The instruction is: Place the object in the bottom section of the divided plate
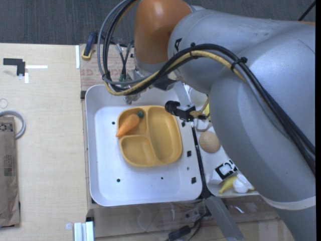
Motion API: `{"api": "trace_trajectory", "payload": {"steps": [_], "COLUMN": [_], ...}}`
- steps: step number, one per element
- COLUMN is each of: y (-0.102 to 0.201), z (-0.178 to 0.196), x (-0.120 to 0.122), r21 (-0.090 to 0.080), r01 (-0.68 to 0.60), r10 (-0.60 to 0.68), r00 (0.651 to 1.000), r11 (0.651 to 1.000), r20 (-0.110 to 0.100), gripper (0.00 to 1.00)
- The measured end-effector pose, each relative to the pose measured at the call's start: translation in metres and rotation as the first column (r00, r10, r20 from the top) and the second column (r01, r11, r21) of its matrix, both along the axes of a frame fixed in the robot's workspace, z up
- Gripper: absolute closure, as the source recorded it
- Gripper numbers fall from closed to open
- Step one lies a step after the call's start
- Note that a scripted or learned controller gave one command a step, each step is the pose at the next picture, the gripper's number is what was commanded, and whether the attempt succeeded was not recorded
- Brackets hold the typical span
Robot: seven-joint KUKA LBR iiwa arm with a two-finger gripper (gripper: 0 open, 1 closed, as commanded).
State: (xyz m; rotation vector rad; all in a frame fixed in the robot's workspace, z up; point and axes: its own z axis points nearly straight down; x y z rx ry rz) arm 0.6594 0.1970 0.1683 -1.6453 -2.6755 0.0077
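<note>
A: Where is the carrot [128, 124] now?

B: It lies in the upper left compartment of the yellow divided plate [165, 134], with its green end toward the middle of the frame. The plate stands in the left white bin [103, 179], a little above the centre of the bin floor.

A: So it is not in the bottom section?

B: No, I judge not. The lower left compartment looks bare, and the large compartment on the right side also. If the carrot is the object meant, the step is not done.

A: Why is the plate placed so?

B: I think it sits away from the bin walls so the arm [261, 84] can come down from the right without touching a wall.

A: And the hand?

B: The big grey arm covers the upper right of the frame, and a dark part of it shows just beside the plate's upper right rim. I cannot tell how the hand stands, or whether it holds something.

A: What else is near?

B: In the right bin [214, 189] lie an egg [209, 142] and a small banana [227, 185]. On the counter [45, 134] at the left edge lies a brown paper bag [8, 174].
</note>
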Motion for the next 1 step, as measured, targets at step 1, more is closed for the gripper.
{"api": "trace_trajectory", "payload": {"steps": [1], "y": [0.0219], "z": [-0.0476], "x": [-0.0004], "r21": [0.000], "r01": [0.254], "r10": [-0.254], "r00": [0.967], "r11": [0.967], "r20": [0.001], "gripper": [1.00]}}
